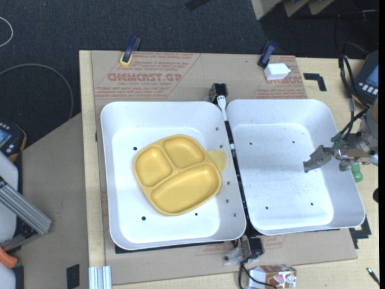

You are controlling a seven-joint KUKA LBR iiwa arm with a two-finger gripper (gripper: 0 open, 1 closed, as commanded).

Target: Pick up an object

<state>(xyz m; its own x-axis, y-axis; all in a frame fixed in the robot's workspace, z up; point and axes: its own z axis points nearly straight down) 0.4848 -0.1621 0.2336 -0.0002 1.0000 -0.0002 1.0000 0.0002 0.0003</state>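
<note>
Nearest the cam, at desk's front edge: a small brown/white packet (278,277) w/ wires beside it, just below the bins. Left bin (114,161) holds a yellow divided plate (176,174), 3 compartments, lying flat, roughly mid-bin, tilted a bit; a small pale-yellow bit pokes out at its right edge, can't tell what. Right bin (289,116) has nothing but specks on its floor. Claw (314,161) is over right bin's right side, near the rim, well apart from the plate; fingers look spread, nothing between them. Progress, as I judge it: nothing picked up yet, plate untouched. Left to do: cross over divider to left bin, come down on plate (prob. at a rim), close, lift
</note>
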